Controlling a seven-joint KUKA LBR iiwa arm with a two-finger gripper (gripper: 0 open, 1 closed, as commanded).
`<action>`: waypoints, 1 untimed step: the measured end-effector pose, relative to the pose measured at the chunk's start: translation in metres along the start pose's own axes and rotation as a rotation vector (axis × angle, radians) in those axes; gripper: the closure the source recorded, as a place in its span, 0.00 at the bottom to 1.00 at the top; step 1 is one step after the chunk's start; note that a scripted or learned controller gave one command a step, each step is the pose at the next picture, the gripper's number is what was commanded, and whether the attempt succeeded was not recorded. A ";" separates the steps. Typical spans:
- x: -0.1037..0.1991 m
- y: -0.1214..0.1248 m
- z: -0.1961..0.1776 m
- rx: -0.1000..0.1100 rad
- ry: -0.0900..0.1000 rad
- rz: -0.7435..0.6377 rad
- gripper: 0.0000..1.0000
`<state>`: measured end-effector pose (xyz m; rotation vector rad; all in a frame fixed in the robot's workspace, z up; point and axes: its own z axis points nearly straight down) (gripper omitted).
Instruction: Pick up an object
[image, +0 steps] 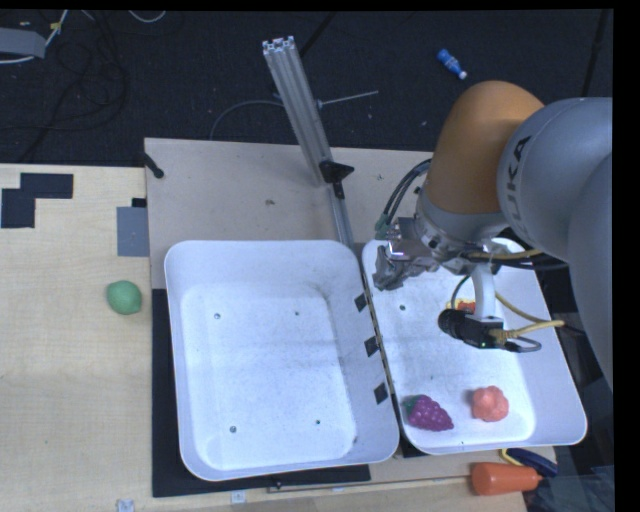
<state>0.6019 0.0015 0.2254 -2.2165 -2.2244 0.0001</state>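
Camera view gives you the end effector above the right bin's far-left corner; open or closed, you cannot tell. Purple grapes and a pink lump lie near its front rim.

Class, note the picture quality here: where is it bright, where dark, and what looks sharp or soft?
Camera view: the left bin and right bin are brightly and evenly lit, slightly washed out; the floor beyond is almost black; the purple grape bunch and pink lump show clear colour but soft edges; the arm's orange band carries a dull sheen.
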 end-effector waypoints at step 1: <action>0.046 0.011 0.006 0.000 0.000 0.001 1.00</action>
